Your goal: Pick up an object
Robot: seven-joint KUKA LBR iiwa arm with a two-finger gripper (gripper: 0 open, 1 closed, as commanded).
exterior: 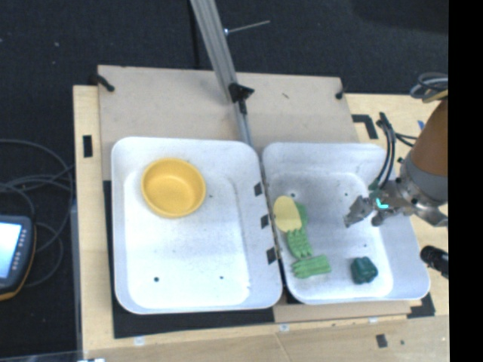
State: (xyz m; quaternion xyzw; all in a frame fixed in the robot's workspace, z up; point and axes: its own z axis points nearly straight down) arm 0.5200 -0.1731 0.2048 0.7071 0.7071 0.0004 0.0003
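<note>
My gripper point(367, 211) hangs over the right side of the right bin point(324, 161), its fingers apart with nothing between them. A small dark green object point(364, 270) lies below it near the bin's front right corner. Along the bin's left side lie a pale yellow piece point(286, 213) on a green ridged object point(299, 241), and a second green ridged object point(311, 266) just in front. A yellow bowl point(174, 187) sits upright in the left bin point(189, 277), far from the gripper.
A slanted metal rail point(219, 51) crosses the board behind the bins. Cables point(389, 145) trail from the wrist over the right bin's back corner. A handheld screen device point(11, 251) lies off the bench at left.
</note>
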